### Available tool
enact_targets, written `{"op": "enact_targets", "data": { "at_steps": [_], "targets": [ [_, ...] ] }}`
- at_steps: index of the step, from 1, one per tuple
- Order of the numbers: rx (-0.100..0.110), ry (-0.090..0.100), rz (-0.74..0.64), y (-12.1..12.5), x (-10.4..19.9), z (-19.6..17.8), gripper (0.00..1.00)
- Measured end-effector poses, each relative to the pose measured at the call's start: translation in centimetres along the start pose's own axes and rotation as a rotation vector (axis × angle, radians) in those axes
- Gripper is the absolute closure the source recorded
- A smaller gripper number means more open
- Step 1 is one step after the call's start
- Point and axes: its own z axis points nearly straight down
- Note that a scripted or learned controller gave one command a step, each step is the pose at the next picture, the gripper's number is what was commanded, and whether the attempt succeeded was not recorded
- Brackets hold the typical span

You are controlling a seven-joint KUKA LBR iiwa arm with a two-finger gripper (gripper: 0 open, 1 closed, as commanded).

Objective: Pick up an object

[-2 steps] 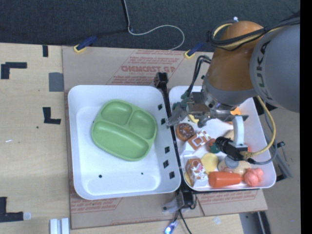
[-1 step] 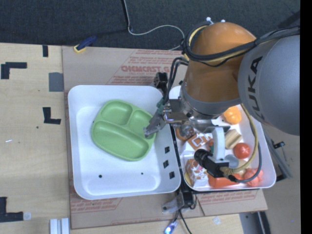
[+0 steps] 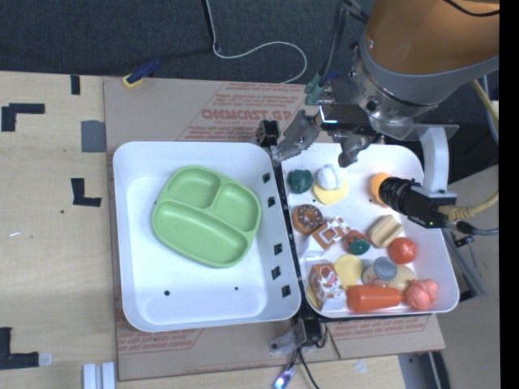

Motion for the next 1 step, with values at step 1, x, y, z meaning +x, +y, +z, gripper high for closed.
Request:
{"op": "enact_targets", "data": {
  "at_steps": [1],
  "targets": [
    [0.019,-0.006,0.001,-0.07,0.03,-0.02,1.0]
  ]
}}
